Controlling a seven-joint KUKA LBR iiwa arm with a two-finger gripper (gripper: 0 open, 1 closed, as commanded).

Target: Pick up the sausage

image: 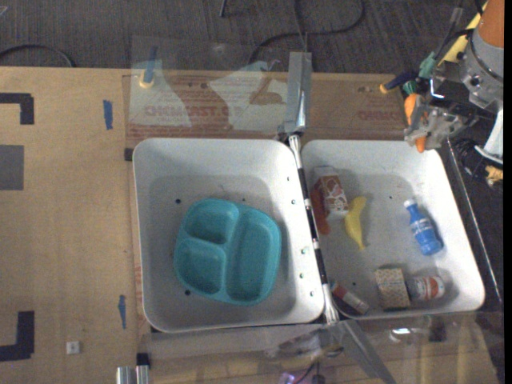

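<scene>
Lying by the near wall of the right bin (456, 214) are a small can (426, 286), a patterned roll (391, 286) and a dark, red-tipped stick (350, 298). Farther in, a blue bottle (422, 227) sits toward the right side and a yellow banana (356, 221) near the middle. The left bin (160, 166) holds a teal divided plate (229, 250).

The sausage (318, 209), a slim reddish-brown piece, lies lengthwise against the right bin's left wall, touching a red-and-white carton (332, 195) on its right.

At the far right corner of that bin hangs the gripper (424, 132), over the rim rather than the floor. The sausage is well apart from it, across the bin to the left and nearer the camera. Whether the gripper is open or closed cannot be told from here; nothing is seen held in it.
</scene>
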